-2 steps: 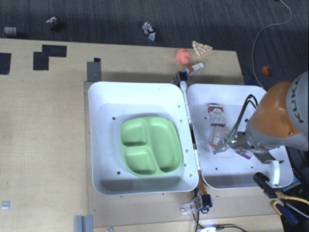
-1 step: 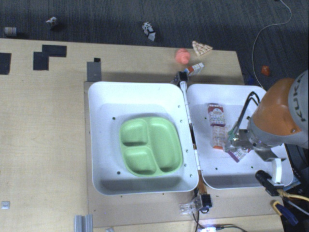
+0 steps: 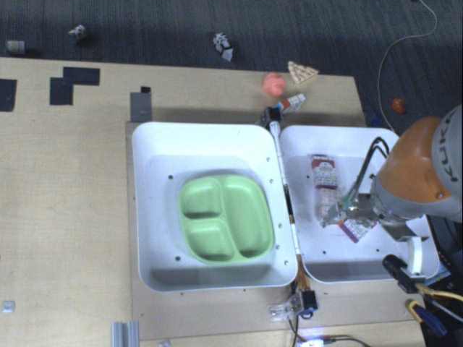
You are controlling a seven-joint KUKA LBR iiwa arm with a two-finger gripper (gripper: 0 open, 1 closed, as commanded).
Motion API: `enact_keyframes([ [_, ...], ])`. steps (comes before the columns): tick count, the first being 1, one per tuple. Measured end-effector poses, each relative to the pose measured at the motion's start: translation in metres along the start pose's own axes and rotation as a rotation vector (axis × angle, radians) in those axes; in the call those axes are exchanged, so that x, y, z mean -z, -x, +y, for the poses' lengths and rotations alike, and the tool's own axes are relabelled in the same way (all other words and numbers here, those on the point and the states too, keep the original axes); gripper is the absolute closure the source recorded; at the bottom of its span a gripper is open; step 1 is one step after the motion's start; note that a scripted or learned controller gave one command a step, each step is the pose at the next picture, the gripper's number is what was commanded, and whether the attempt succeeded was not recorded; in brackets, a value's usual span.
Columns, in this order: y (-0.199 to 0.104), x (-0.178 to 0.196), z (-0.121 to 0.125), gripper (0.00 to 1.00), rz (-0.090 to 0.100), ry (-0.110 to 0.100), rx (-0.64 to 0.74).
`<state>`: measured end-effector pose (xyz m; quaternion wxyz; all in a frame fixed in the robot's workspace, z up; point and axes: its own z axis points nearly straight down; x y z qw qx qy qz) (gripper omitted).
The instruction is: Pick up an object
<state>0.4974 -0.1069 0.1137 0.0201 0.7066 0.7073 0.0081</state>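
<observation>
The arm, with its orange band (image 3: pixel 414 166), reaches in from the right over the right bin (image 3: pixel 318 262). My gripper (image 3: pixel 356 210) hangs low in the middle of that bin. A small red and white packet (image 3: pixel 325 172) lies in the bin's far part, left of the gripper. A clear crumpled item (image 3: pixel 330 210) lies just left of the gripper. Under the gripper's near side, a small purple and white piece (image 3: pixel 354 229) pokes out; whether it is touched I cannot tell.
The left bin (image 3: pixel 155 194) holds a green divided plate (image 3: pixel 226 217). Behind the bins on the bench lie a pink ball (image 3: pixel 273 84), a wedge-shaped toy (image 3: pixel 302 71) and a small tube (image 3: pixel 291 104). Small items are scattered on the dark floor beyond.
</observation>
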Motion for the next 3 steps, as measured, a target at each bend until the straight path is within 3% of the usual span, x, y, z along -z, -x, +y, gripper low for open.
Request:
enact_keyframes([
  [1,-0.025,-0.029,0.061,0.00,0.016,-0.030,0.003],
  [2,-0.025,-0.017,0.064,1.00,0.016,-0.025,0.007],
  [3,-0.071,0.073,-0.007,1.00,0.019,-0.036,0.005],
])
